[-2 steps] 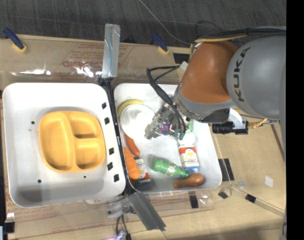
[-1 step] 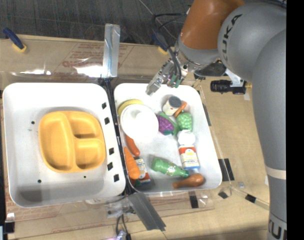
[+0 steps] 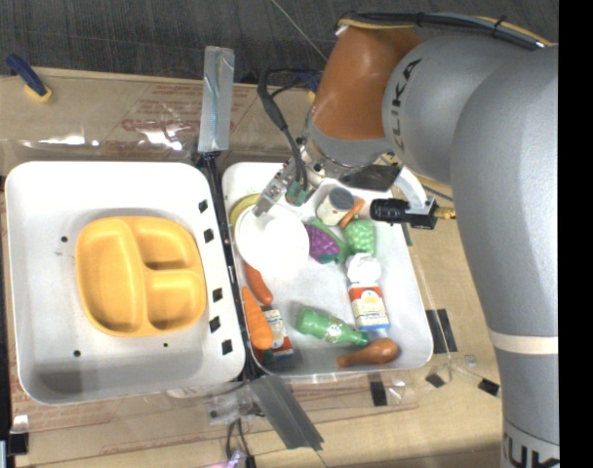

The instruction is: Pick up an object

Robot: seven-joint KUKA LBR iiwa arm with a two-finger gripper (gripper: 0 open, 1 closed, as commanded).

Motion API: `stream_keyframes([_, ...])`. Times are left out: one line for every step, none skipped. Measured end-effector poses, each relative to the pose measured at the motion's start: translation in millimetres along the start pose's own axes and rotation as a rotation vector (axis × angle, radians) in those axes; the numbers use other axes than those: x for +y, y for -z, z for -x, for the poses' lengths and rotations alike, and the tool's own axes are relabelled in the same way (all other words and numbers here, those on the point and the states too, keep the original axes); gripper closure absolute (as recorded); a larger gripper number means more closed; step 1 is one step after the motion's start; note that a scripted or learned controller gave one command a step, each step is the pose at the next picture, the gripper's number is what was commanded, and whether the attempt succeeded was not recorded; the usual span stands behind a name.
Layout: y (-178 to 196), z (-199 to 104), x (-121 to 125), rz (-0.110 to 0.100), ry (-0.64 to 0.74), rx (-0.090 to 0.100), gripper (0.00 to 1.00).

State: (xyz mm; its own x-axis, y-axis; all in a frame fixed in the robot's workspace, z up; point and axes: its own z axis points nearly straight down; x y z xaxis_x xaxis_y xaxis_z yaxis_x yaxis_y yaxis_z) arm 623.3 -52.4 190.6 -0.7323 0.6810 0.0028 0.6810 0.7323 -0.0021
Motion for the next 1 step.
stream_keyframes([73.6, 44.2, -52.8, 0.004, -0.285, -0.006, 1.00])
